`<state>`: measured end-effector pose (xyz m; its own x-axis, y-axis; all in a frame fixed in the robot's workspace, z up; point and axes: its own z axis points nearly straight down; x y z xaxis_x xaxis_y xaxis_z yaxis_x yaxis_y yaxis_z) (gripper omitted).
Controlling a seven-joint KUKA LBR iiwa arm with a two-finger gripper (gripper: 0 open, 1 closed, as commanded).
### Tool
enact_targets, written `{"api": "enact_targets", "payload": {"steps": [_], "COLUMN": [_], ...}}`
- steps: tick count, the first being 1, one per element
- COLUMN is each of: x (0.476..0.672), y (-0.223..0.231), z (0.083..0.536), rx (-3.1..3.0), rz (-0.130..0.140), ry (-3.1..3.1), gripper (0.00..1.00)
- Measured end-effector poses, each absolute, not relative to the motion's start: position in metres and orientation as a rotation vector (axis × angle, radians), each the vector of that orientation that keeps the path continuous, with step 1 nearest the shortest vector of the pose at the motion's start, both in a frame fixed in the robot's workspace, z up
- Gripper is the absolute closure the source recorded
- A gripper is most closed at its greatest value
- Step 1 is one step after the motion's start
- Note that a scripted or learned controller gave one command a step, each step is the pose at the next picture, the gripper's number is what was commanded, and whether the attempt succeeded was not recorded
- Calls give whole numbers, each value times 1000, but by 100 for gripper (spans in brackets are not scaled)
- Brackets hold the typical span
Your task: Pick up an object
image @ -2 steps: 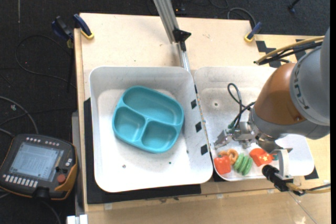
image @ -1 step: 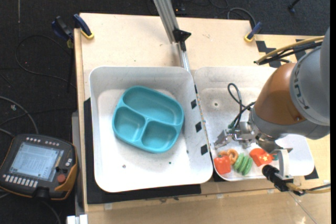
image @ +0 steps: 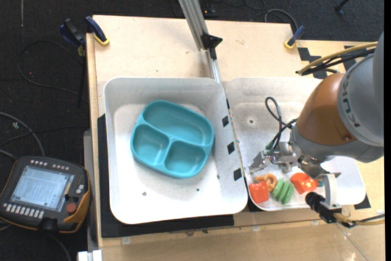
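Several small toy foods lie at the front of the right bin (image: 256, 108): a red piece (image: 259, 192), an orange ring-shaped piece (image: 267, 179), a green piece (image: 282, 192) and a red-orange piece (image: 302, 182). My gripper (image: 266, 160) hangs low in the right bin, just behind and above the orange ring and the red piece. The grey arm with its orange band (image: 324, 116) covers the right side of that bin. Nothing is seen held.
The left bin (image: 122, 192) holds a teal divided plate (image: 173, 138) near its middle. A slanted metal post (image: 189, 0) rises from the back of the bench. A teach pendant (image: 43, 192) lies on the floor to the left.
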<state>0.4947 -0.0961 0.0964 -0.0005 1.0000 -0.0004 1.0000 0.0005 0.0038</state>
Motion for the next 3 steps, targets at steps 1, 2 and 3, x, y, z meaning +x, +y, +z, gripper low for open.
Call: {"api": "enact_targets", "payload": {"steps": [1,2,3], "x": [495,495,496], "y": [-95,-97,-31], "z": [96,96,199], "rx": [2218,2219,2209], "rz": [3,4,11], "ry": [2220,2220,2228], "gripper": [0,0,0]}}
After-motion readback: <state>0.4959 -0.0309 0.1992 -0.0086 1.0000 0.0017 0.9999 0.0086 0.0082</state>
